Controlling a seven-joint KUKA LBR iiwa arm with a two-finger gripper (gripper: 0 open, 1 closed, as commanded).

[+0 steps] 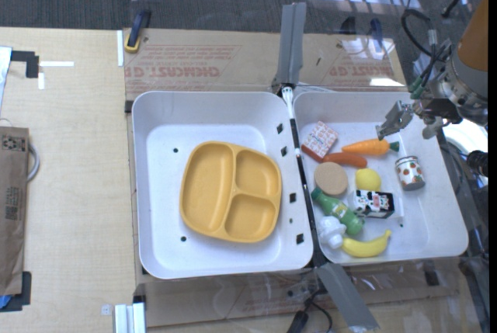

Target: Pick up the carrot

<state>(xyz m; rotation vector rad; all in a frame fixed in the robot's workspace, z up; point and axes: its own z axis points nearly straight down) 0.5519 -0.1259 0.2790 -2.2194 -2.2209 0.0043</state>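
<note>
The carrot, orange with a green tip at its right end, lies in the right bin near the back, pointing left to right. My gripper hangs just above and to the right of the carrot's green end, at the bin's back right. Its two fingers are spread apart, open, with nothing between them. The carrot is untouched.
A reddish sausage lies right against the carrot's front side. A red-and-white box, tan disc, lemon, small can, cow-print carton, green bottle and banana share the bin. A yellow divided plate sits in the left bin.
</note>
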